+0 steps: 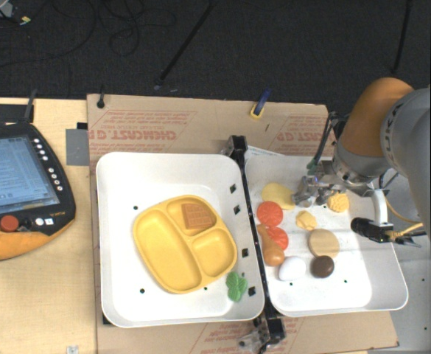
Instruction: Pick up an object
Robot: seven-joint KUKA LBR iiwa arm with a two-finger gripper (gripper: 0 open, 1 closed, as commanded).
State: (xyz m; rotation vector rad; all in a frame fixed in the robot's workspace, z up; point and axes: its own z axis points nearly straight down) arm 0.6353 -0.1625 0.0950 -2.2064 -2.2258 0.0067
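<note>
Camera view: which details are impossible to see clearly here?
- Gripper: small and dark against the arm; whether it holds anything cannot be told.
- Handheld screen: text too small to read, left side cut by the frame.
- Green item: partly against the bin divider, shape unclear.
- Waffle piece in yellow tray: pattern blurred.

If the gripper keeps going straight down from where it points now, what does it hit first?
Probably the right bin's white floor, in the gap between the pale yellow piece and the small yellow ridged piece; the gripper has unclear depth.

Tray [172, 260] in left bin [119, 198]; waffle [197, 215] in tray
</note>
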